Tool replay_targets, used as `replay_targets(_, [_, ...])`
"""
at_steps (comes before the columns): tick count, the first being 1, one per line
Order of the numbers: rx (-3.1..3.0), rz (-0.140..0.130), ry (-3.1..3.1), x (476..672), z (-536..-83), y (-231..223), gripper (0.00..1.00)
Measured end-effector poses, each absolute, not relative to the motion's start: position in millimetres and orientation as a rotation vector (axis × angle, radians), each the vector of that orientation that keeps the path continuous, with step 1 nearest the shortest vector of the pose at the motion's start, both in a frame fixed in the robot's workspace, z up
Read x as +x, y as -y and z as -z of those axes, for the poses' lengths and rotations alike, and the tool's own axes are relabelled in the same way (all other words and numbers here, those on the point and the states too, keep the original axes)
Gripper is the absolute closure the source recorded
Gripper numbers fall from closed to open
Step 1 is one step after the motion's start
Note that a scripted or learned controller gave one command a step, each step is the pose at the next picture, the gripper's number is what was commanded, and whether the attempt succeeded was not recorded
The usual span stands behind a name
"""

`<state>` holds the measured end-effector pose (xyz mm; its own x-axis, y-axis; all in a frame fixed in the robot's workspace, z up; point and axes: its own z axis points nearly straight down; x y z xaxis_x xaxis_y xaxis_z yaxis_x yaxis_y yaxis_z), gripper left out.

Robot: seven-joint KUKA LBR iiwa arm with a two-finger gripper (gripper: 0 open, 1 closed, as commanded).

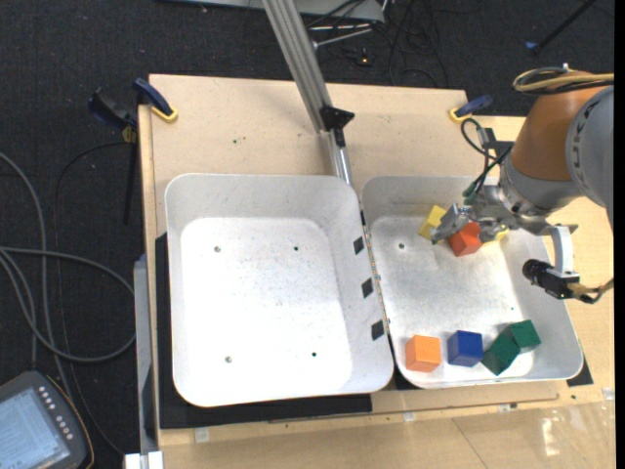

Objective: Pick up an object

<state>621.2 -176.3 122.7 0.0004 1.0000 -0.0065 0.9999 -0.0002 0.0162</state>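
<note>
There are no words, numbers or signs to read here. The blocks in the right bin [547,355] have plain sides with nothing written on them. Both bins are plain white. The small screen [34,433] at the near left corner glows, but anything on it is too small and blurry to read.

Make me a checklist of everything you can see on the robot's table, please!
Surface: wooden bench with two white bins, left bin and right bin.
Job's things: red block and yellow block at the gripper; orange block, blue block, two green blocks along the right bin's near edge.
Clutter: nothing seen.
Grippers: over the red block; grasp unclear.
Cables: black cables on the floor.
Surroundings: clamps, metal pole.
</note>
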Motion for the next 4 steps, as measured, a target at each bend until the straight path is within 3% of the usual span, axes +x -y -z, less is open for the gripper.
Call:
replay_targets(1, [2.207, -0.011, -2.208, 621.9, -132, 177, 1.00])
replay_targets(4, [2.213, -0.006, -2.219, 619.1, -291, 183, 1.00])
